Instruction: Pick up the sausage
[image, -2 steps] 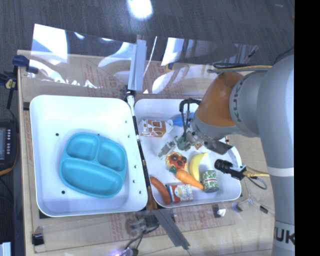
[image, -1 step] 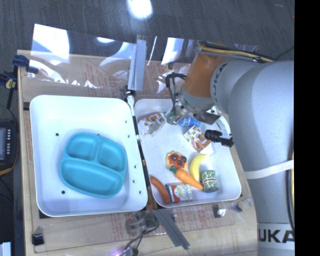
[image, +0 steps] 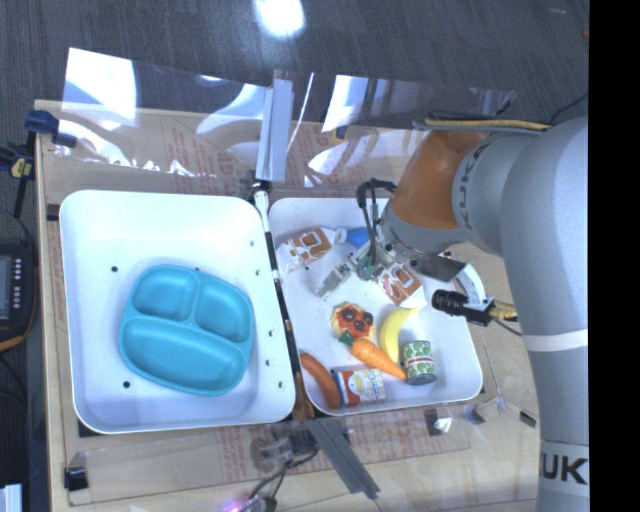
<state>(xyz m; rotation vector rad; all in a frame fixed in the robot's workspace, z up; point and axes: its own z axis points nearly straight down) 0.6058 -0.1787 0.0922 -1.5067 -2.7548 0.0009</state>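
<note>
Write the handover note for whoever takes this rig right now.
Gripper: low over the upper middle of the right bin, among the packets; whether it is open or shut can't be told, and it holds nothing that can be seen.
Sausage: lying at the right bin's lower left edge, beside the small bottle, below the carrot.
Blue divided plate: in the left bin.
Done: nothing yet.
Left: move to the sausage, grasp it, lift it.
</note>
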